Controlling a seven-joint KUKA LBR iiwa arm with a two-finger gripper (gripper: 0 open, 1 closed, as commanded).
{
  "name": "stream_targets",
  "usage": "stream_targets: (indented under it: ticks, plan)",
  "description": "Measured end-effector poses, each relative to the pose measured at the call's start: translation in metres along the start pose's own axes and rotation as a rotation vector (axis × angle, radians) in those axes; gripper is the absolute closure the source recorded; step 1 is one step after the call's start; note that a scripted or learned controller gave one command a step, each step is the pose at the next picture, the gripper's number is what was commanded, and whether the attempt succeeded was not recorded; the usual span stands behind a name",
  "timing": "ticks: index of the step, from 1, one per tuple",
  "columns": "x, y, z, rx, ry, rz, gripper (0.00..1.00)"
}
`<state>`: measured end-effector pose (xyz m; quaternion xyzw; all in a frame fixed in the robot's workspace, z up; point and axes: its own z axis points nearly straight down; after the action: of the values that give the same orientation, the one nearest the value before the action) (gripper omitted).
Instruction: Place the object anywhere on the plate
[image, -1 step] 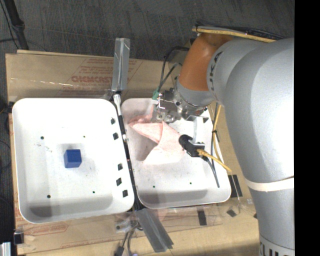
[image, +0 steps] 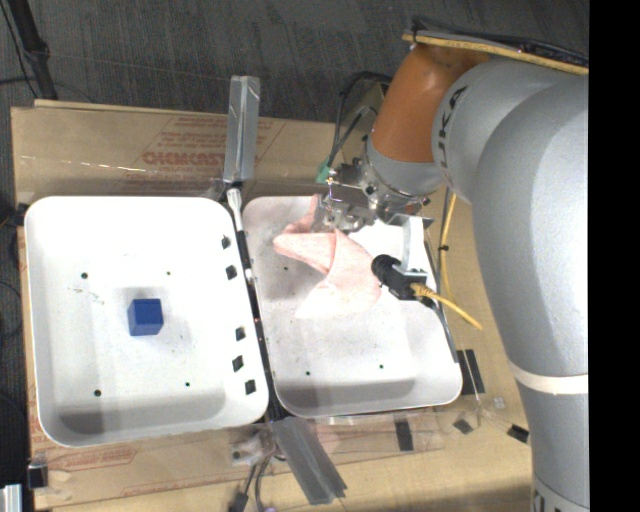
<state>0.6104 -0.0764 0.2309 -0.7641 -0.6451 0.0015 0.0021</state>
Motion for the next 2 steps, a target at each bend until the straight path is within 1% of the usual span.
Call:
stream_targets:
  ticks: [1,2]
  plan:
    - [0.054,-0.009,0.004,0.003,-0.001,-0.408,1.00]
    - [0.111,-0.032,0.003,0.001,-0.002,-0.813,1.00]
